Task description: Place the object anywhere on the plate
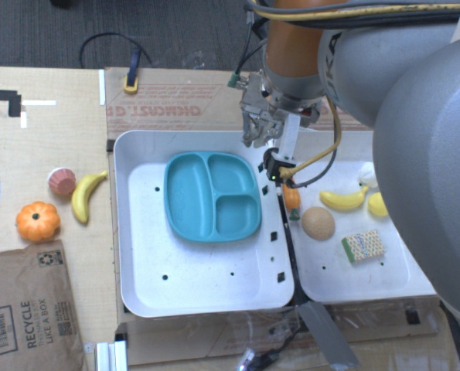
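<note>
A blue divided plate lies in the left white bin, with nothing on it. My gripper hangs over the back rim of that bin, just beyond the plate's far right corner. I see no object in it. A small orange piece with a green end lies at the left edge of the right bin, beside the divider. The right bin also holds a yellow banana, a tan round object, a patterned block and another yellow piece.
On the bench left of the bins lie a small pumpkin, a banana and a pink round item. A brown paper bag sits at the front left. The arm covers the right bin's far right side.
</note>
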Tool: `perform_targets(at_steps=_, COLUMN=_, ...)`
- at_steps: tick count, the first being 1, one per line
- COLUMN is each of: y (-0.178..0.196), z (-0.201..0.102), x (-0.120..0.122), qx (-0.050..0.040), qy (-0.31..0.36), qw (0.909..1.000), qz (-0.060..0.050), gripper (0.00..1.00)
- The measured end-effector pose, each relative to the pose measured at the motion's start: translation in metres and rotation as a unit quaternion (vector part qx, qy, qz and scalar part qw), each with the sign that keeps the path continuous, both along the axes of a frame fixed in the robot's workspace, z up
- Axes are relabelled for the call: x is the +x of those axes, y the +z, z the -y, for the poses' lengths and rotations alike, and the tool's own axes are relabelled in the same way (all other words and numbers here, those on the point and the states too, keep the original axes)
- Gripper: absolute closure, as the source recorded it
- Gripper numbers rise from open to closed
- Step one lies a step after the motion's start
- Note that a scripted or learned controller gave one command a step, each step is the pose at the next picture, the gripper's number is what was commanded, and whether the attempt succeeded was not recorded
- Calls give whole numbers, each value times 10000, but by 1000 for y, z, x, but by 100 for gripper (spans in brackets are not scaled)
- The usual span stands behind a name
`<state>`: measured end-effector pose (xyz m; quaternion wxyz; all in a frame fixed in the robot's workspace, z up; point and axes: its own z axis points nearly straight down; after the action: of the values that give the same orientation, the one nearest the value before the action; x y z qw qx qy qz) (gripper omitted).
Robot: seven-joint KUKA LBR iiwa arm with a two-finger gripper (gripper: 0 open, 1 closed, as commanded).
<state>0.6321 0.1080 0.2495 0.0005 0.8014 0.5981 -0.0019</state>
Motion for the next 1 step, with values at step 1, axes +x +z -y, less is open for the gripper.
perform_targets(at_steps=1, y=-28, z=82, x=-38, qx=11, qy=1363, qw=9907, qz=-12, gripper=100)
